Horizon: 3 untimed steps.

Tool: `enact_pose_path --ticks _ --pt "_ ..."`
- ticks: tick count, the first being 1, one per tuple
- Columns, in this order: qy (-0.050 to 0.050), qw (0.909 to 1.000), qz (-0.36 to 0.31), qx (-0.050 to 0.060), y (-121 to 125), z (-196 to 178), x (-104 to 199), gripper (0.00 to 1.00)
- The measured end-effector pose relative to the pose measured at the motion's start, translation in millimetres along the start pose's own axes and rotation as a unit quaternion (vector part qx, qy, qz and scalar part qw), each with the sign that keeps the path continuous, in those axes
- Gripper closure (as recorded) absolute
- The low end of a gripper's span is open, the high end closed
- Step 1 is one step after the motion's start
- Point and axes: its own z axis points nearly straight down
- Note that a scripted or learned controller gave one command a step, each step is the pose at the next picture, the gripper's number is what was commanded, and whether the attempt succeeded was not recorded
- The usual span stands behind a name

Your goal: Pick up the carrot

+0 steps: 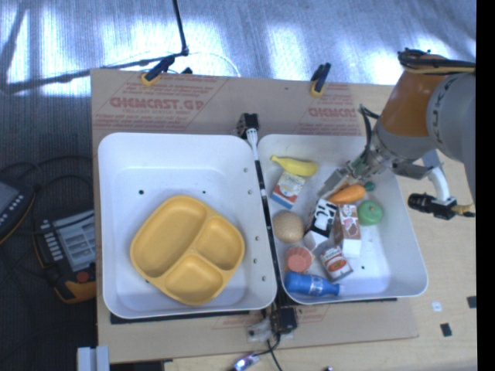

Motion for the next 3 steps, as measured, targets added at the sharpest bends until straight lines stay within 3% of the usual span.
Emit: enact_pose_path --ticks 1,2,3 --pt "-0.020 0.9977 -0.064 -0.009 25.5 6.1 35.1 0.00" --pt "-0.022 0.9942 -0.104 -0.009 39.6 5.9 53.2 0.00" --pt "-0.022 0.9965 -0.081 -0.010 51.9 6.3 69.0 0.00"
